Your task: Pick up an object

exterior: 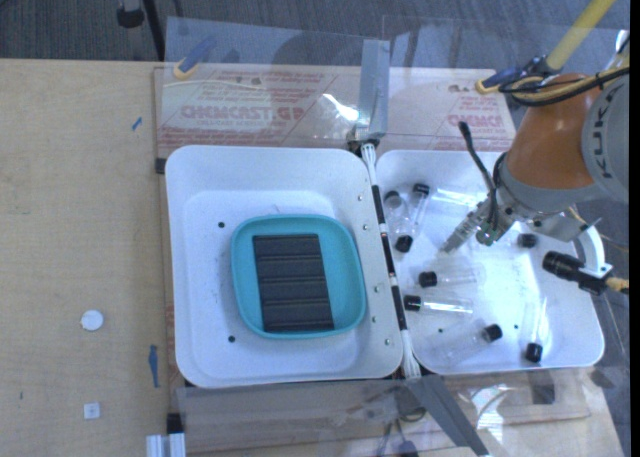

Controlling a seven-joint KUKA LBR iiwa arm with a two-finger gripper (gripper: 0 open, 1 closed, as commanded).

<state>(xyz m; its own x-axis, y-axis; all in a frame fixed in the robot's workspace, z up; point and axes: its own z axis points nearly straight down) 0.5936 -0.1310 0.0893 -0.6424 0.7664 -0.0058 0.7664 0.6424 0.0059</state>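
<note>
Under the gripper (462,237), state unclear, a clear vial (437,303) lies left-right, black cap leftward.

Slanted overhead view of both bins (190,245)

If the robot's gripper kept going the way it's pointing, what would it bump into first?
Probably a clear vial with a black cap lying in the right bin, down-left of the gripper. Depth is hard to judge, so it might touch the bin floor first.

Grey arm (600,160) — orange band, black cables.
</note>
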